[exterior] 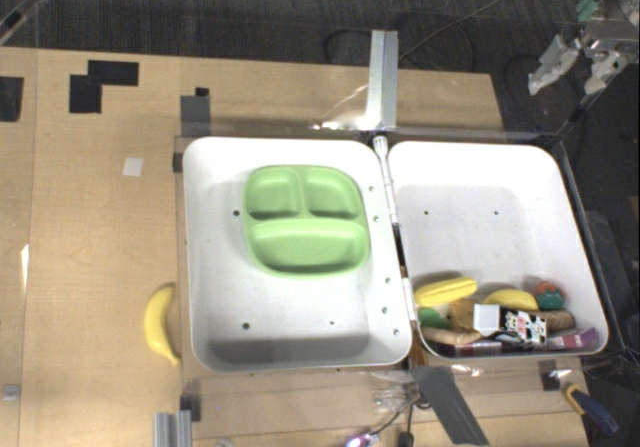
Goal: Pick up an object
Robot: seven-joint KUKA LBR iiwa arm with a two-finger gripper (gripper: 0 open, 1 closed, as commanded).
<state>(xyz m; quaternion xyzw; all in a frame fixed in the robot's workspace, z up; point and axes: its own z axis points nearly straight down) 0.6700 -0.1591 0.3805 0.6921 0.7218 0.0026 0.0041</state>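
From the overhead camera, the gripper (578,63) is seen parked high at the upper right, beyond the right bin (480,195), fingers spread apart, nothing held. The candidate objects are heaped along that bin's near edge: a yellow banana-shaped toy (446,290) and a small domino-patterned box (522,325) among them. Packed so tightly, a neighbour could be nudged or a grasp missed.
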